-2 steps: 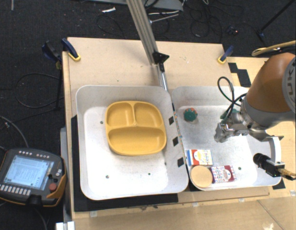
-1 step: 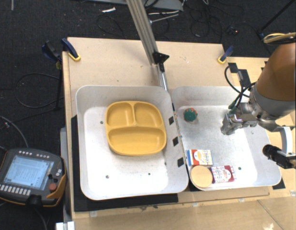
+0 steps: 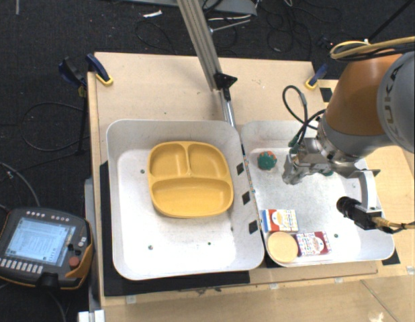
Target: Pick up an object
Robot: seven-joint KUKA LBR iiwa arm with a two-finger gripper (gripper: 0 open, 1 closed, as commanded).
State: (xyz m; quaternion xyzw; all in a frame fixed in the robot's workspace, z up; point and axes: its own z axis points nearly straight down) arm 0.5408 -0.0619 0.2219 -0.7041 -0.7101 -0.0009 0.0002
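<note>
A big round arm [image 3: 369,106] is being shown, orange on top and grey below. A black cable [image 3: 298,113] is being looped beside it, and a yellow cable [image 3: 369,44] above. A small grey metal gripper [image 3: 298,170] is being carried underneath.
</note>
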